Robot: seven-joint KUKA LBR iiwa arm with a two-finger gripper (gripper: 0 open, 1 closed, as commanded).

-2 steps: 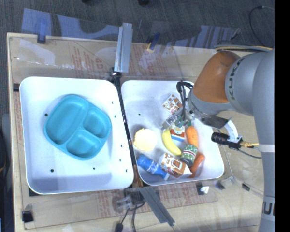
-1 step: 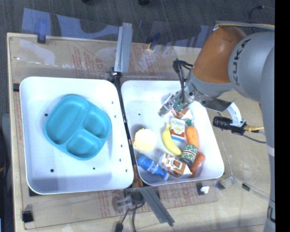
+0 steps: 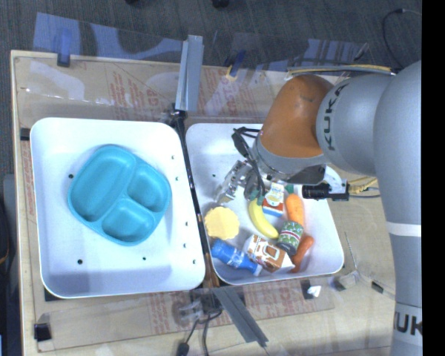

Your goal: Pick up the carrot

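Note:
The carrot (image 3: 295, 208) is orange and lies at the right side of the right bin (image 3: 208, 143), between a small carton and the bin's right wall. My gripper (image 3: 235, 190) hangs over the middle-left of that bin, left of the carrot and apart from it, just above a banana (image 3: 262, 219). It is open, with nothing between its fingers. The arm's orange band (image 3: 297, 121) covers the bin's far right part.
A yellow round item (image 3: 222, 222), a blue bottle (image 3: 228, 254), a brown carton (image 3: 265, 254), a green can (image 3: 289, 236) and a red-orange vegetable (image 3: 304, 249) crowd the near part of the right bin. The left bin (image 3: 52, 143) holds a blue divided plate (image 3: 119, 193).

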